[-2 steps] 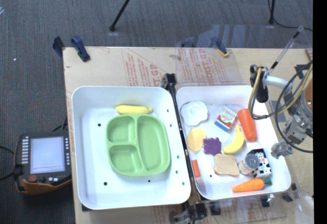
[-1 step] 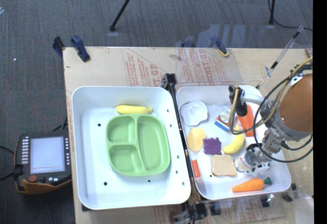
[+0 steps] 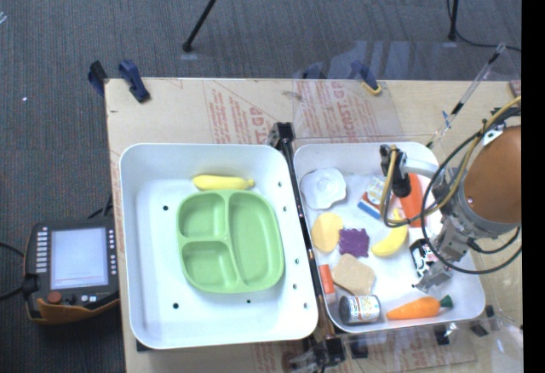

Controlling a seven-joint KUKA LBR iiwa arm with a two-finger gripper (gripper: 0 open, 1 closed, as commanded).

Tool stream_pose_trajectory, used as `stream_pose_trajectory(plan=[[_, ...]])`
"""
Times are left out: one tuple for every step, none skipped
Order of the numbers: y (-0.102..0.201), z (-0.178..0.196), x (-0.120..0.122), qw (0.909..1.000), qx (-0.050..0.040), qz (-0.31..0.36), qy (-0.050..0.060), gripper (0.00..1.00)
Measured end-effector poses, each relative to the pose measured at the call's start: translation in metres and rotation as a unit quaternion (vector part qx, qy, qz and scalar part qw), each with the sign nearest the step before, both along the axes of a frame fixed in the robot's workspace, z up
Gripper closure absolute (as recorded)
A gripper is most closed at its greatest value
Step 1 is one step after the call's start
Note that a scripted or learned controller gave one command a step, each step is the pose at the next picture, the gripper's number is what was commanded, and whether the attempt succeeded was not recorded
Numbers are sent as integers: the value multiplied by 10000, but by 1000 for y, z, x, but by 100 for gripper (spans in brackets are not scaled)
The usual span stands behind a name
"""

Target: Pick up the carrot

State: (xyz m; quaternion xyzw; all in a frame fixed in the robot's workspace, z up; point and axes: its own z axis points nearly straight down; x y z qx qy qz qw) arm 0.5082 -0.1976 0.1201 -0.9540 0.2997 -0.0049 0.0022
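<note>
1. Two white bins sit side by side on the desk (image 3: pixel 196 111).
2. The left bin (image 3: pixel 136 235) has a green plate (image 3: pixel 230 241) with three parts in it. A yellow banana (image 3: pixel 223 183) lies just above the plate.
3. The right bin (image 3: pixel 358 150) is full of toy food.
4. The carrot (image 3: pixel 414 308) lies flat near the front right corner of the right bin. Its green end points right.
5. A small can (image 3: pixel 358 308) lies on its side just left of the carrot. A piece of bread (image 3: pixel 353 274) is above the can.
6. A purple thing (image 3: pixel 353 241) and a yellow lemon (image 3: pixel 326 232) sit in the middle of that bin.
7. The arm comes in from the right. Its end effector (image 3: pixel 428 269) hangs just above the carrot, a bit to the back of it.
8. I cannot tell if the end effector is apart or together. It is too small and dark to see.
</note>
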Motion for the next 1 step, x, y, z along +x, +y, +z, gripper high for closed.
stream_pose_trajectory(plan=[[2,-15,-6,9997,-81,161,-171,0]])
